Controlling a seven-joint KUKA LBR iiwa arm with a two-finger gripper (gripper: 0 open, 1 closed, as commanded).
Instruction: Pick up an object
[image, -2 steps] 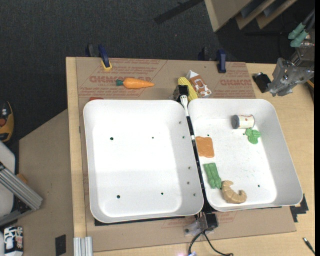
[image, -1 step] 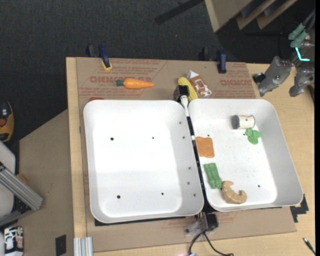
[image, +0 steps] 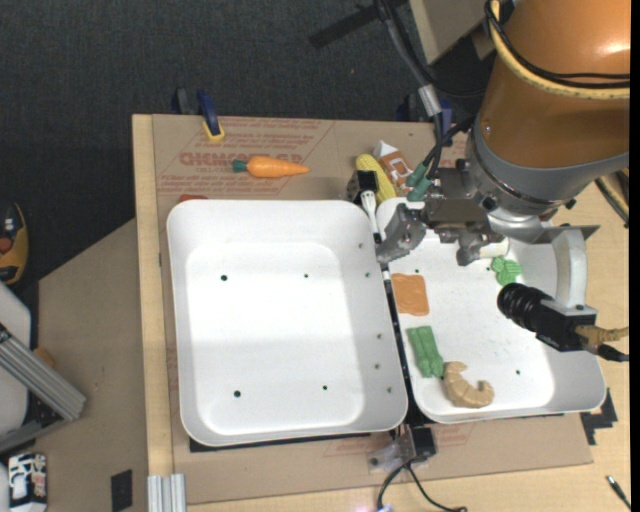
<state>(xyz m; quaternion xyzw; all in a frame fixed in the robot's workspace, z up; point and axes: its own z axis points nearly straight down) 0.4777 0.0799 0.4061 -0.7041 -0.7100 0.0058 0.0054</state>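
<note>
Gripper (image: 402, 232) is at the upper left corner of the right bin (image: 470, 325), just by the rim shared with the left bin (image: 270, 335). Released or clenched: can't tell from this angle.

Right bin holds 4 candidates:
- flat orange slab (image: 409, 294), directly below the gripper, near it
- green block (image: 425, 351), below the slab
- tan croissant (image: 467, 386), at the lower edge, just beside the green block
- small green piece (image: 506, 270), right of the slab, close under the wrist

Writing: the cardboard sheet (image: 160, 150) under both bins has red print. "CHEM" is readable; the toy carrot (image: 272, 168) lies across the rest. Finer red lines are too small to read. Print on the orange-and-white packet (image: 394, 163) at top centre is unreadable; a yellow item (image: 371, 168) lies just beside it.

Surface/room: a blue clamp (image: 210, 112) is at the sheet's upper edge. The left bin floor shows 4 small black dots. Pale bench (image: 625, 280) at right, dark carpet (image: 80, 100) at upper left, aluminium profile (image: 45, 385) at lower left, cable (image: 400, 482) at bottom centre.
</note>
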